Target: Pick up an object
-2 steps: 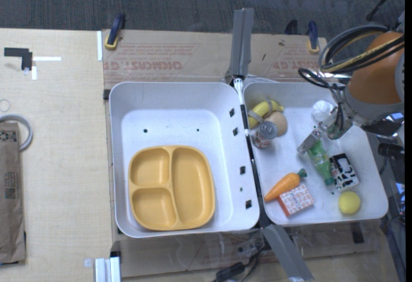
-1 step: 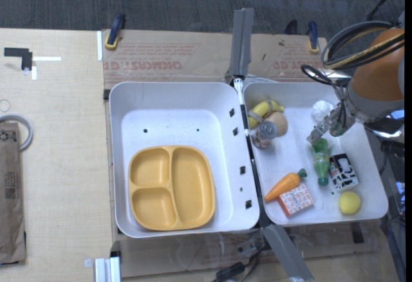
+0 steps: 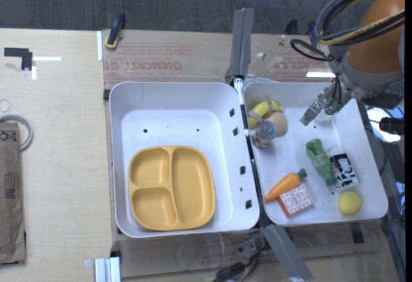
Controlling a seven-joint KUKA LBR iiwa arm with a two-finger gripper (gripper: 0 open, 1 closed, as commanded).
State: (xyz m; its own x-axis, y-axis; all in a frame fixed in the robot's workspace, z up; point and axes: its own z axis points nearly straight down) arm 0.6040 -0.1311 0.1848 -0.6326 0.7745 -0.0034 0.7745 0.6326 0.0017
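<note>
Two white bins are set side by side; in the right bin the gripper hangs, fingers spread and nothing grasped. At its 6 o'clock, near, the green bottle is lying, long axis 12-to-6.

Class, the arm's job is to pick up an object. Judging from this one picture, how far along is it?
Done: nothing yet. The carrot, green bottle and yellow ball all lie on the floor of the right bin.
In hand: the gripper hangs over the bin's upper part with nothing between its fingers, apart from every item.
Left: descend onto one object, close on it and lift.
</note>
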